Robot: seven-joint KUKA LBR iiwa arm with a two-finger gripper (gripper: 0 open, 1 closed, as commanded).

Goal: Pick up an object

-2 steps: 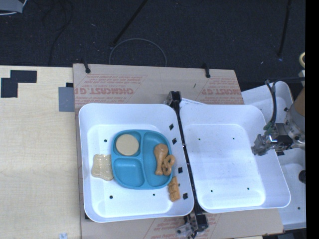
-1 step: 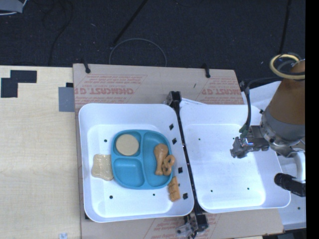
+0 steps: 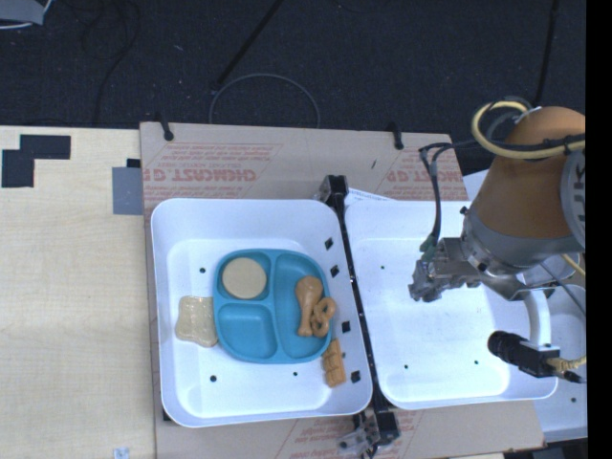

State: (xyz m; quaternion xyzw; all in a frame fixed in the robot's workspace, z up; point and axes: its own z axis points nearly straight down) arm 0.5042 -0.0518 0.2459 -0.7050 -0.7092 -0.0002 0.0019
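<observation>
In the left bin (image 3: 182,390) lies a blue divided plate (image 3: 251,338). A round tan biscuit (image 3: 243,277) rests in its upper left compartment, and a tan pretzel-like piece (image 3: 314,306) lies in its right compartment. A pale bread-like piece (image 3: 196,320) sits on the bin floor just left of the plate. A small orange-brown piece (image 3: 333,362) lies off the plate's lower right corner. My gripper (image 3: 428,282) hangs over the right bin (image 3: 430,371), toward its middle right, well apart from all these things. Nothing shows under it or in it.
A black divider (image 3: 346,285) runs between the two bins. Brown cardboard (image 3: 258,165) lies under the bins, and pale bench surface (image 3: 67,285) stretches to the left. The arm's orange and grey body (image 3: 531,189) covers the right bin's far right side.
</observation>
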